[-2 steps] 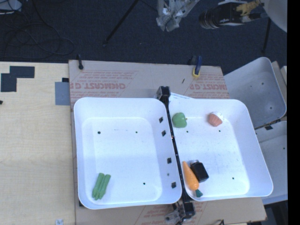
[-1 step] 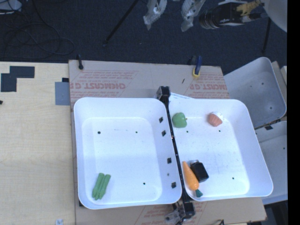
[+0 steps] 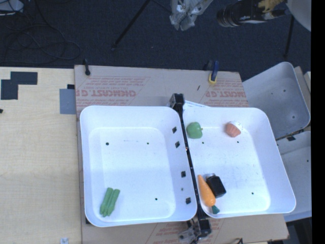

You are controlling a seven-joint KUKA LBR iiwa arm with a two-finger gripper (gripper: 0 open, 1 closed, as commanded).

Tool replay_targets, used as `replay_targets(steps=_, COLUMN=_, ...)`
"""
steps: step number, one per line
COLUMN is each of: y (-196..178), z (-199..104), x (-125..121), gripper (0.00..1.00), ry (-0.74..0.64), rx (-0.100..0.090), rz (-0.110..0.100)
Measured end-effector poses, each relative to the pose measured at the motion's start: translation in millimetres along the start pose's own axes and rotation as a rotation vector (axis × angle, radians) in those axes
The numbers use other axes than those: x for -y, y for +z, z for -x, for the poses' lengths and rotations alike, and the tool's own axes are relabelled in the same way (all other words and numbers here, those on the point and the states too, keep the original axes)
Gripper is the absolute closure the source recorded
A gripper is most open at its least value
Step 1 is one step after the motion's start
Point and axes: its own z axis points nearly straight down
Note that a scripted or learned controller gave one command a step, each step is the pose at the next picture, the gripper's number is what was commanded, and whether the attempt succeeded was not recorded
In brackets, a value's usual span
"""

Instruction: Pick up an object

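Nearest the camera, two shallow white plastic bins (image 3: pixel 96 117) sat side by side. At the near edge of the right bin lay a long orange toy carrot (image 3: pixel 205 190) touching a small black block (image 3: pixel 216 185); the left held a green bean bundle (image 3: pixel 109 202). Farther off lay a green pepper (image 3: pixel 194 130) and a pinkish lump (image 3: pixel 232 129). Far back hung the metal gripper (image 3: pixel 189 9), whether apart or together I cannot tell. Nothing looked lifted; picking remained.

A robotics lab: clamped cardboard (image 3: pixel 152 88) under white bins (image 3: pixel 91 136), loose cables (image 3: pixel 45 47) on dark floor.
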Motion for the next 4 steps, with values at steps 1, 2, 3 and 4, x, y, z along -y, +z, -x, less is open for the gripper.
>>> replay_targets(steps=1, y=0, z=0, x=0, gripper=0.00, ry=0.000, rx=0.000, rz=-0.001)
replay_targets(steps=2, y=-9, z=-2, x=-1, gripper=1.00, ry=-0.005, rx=0.000, rz=0.006)
replay_targets(steps=3, y=-9, z=-1, x=-1, gripper=0.00, ry=-0.004, rx=0.000, rz=0.004)
replay_targets(steps=4, y=-18, z=-3, x=-1, gripper=1.00, ry=-0.009, rx=-0.002, rz=0.016)
